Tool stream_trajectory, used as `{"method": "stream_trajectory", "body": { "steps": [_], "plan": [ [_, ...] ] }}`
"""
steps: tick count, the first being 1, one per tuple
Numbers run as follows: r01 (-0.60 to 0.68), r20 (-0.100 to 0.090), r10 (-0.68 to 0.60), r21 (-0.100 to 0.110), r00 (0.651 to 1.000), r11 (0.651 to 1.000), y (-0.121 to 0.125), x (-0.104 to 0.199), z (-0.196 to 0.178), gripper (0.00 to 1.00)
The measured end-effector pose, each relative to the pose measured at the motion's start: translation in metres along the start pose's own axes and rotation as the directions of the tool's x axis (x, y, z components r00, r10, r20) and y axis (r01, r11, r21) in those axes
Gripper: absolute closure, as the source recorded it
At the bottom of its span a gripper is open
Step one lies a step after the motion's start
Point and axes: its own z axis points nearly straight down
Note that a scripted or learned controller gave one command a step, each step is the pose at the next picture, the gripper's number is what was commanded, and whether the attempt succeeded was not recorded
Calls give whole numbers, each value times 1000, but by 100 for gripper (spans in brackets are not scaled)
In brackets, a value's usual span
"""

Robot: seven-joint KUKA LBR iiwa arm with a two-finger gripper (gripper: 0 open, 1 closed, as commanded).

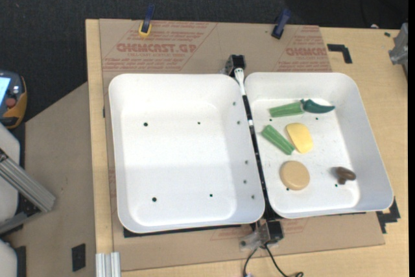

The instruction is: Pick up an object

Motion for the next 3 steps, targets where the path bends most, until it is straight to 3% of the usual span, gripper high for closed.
{"method": "stream_trajectory", "body": {
  "steps": [1,3],
  "plan": [
    [4,-5,-4,12,1000,1000,-7,62,-54,100],
    [1,-6,-1,21,1000,1000,-11,166,-70,100]
  ]
}}
